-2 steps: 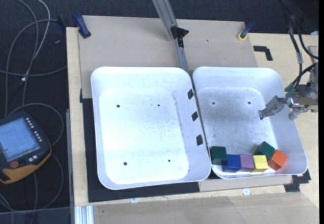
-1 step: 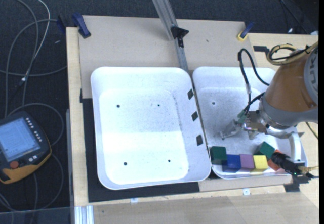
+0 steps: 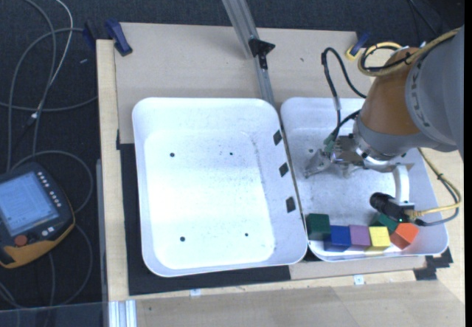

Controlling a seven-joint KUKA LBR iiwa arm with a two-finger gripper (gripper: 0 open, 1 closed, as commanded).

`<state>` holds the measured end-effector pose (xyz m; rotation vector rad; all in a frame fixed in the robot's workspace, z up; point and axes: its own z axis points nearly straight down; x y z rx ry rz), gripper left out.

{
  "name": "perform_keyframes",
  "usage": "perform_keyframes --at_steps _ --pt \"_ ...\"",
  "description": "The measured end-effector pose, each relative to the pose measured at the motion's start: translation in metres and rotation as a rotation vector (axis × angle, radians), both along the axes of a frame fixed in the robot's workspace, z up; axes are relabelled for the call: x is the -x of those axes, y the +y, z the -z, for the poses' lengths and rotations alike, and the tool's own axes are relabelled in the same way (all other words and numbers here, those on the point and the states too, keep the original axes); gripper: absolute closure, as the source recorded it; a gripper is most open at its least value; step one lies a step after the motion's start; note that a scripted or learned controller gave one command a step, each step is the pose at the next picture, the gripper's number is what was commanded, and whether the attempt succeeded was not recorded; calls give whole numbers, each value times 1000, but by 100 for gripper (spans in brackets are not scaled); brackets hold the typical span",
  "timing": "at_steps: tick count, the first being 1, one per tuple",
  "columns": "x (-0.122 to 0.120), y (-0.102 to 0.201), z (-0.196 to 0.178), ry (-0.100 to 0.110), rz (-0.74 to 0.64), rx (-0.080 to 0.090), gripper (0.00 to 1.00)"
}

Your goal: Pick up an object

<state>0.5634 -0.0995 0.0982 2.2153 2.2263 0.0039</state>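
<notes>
Blocks, 5 of them, line the near wall of the right bin: green block, blue block, purple block, yellow block, orange block. I see my gripper poised over bare floor farther back, holding nothing; its spread I cannot tell. I judge it must travel nearer and descend. That wall crowds the row; open room lies behind.
</notes>
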Motion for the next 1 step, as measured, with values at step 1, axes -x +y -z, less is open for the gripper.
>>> perform_keyframes --at_steps 1 --pt "1 -2 -12 0 3 0 100"
